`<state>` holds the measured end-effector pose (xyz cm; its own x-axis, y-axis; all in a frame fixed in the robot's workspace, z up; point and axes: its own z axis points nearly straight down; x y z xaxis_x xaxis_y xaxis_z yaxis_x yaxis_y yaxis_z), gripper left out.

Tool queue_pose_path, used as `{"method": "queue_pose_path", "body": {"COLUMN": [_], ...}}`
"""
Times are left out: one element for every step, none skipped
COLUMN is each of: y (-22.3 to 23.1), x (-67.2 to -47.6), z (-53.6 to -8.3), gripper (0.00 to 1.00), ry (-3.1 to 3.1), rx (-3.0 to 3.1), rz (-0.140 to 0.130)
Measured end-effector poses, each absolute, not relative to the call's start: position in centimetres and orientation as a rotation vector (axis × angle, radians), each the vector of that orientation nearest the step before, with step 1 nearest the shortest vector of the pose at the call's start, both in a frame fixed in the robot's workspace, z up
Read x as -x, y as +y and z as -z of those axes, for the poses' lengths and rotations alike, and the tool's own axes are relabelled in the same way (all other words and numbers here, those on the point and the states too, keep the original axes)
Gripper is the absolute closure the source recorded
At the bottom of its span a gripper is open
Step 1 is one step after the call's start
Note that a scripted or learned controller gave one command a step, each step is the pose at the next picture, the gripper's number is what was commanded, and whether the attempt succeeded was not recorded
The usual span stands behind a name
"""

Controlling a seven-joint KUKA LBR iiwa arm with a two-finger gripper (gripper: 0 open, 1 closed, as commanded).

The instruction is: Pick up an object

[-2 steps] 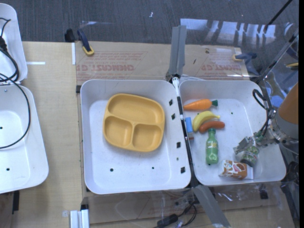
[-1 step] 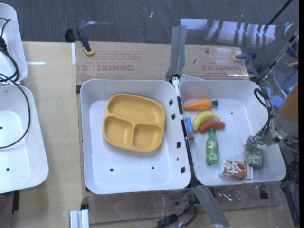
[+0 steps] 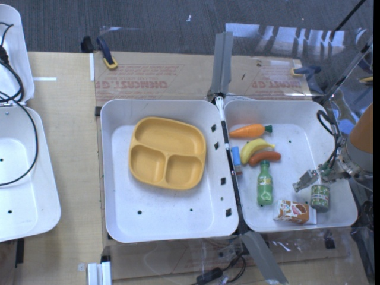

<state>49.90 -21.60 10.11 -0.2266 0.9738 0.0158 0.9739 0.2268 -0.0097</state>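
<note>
Two shallow white bins sit side by side on the table (image 3: pixel 65 76). The left bin (image 3: pixel 119 218) carries a yellow divided plate (image 3: pixel 168 153), lying flat toward its far left part. The right bin (image 3: pixel 297 129) holds a cluster of small things. A toy carrot (image 3: pixel 249 130) lies at the far left of it, with a yellow banana (image 3: pixel 256 146) just near of that and a red sausage (image 3: pixel 265 157) touching the banana's near edge. A small blue block (image 3: pixel 236 155) rests against the bin's left wall. A green bottle (image 3: pixel 264 184) lies near the middle, its cap pointing far. At the near right a small orange and white packet (image 3: pixel 293 211) lies flat, and just to its right stands a small dark green can (image 3: pixel 320 198). The arm reaches in from the right, and its gripper (image 3: pixel 314 180) hangs low over the right part of this bin, just far of the can. Its metal fingers (image 3: pixel 305 180) point left and look apart, with nothing seen between them, though the small size makes the exact gap hard to judge.
</note>
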Motion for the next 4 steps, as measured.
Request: {"method": "queue_pose_path", "body": {"y": [-22.1, -11.1, -11.2, -10.6], "x": [-58.6, -63.1, -63.1, -61.8], "z": [-12.2, -8.9, -9.6, -8.9], "gripper": [0.0, 0.0, 1.0, 1.0], "ry": [-2.509, -2.616, -2.618, -2.581], "rx": [1.886, 1.736, 1.733, 1.785], "rz": [-0.001, -0.002, -0.007, -0.005]}}
